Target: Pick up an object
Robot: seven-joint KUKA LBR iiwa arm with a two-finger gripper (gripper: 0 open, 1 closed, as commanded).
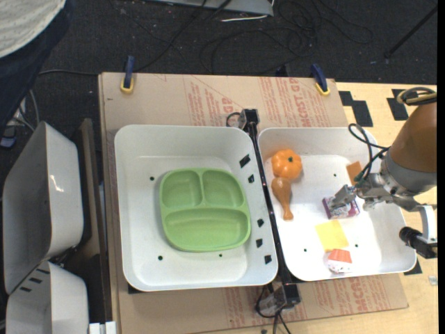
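Near edge, right bin point(389, 266): small white-and-red object point(338, 259) lying closest to the camera, just beside the front wall; yellow flat piece point(332, 234) right behind it, apparently a thin soft slice.

Middle of right bin: gripper point(343, 202) down low among the objects, reaching in from the right; pink-and-white item point(341, 207) directly under or against its tip; whether actually clamped between the fingers, cannot tell; opening width likewise too blurred to judge.

Likely target: that pink-and-white item, near the bin's centre, just behind the yellow piece; probably light and small, perhaps a wrapped or boxy toy; best taken across its short sides; liable to slide on the smooth white floor if nudged rather than pinched.

Left part of right bin: orange pumpkin point(286, 164) near the dividing wall, rounded, likely slippery hard plastic; drumstick point(284, 197) touching or just in front of it, tapered, easiest gripped at the thick end.

Back right of bin: small orange block point(354, 169), partly hidden by cable.

Left bin point(132, 186): green divided plate point(204, 210) lying flat in the middle, well apart from the arm.
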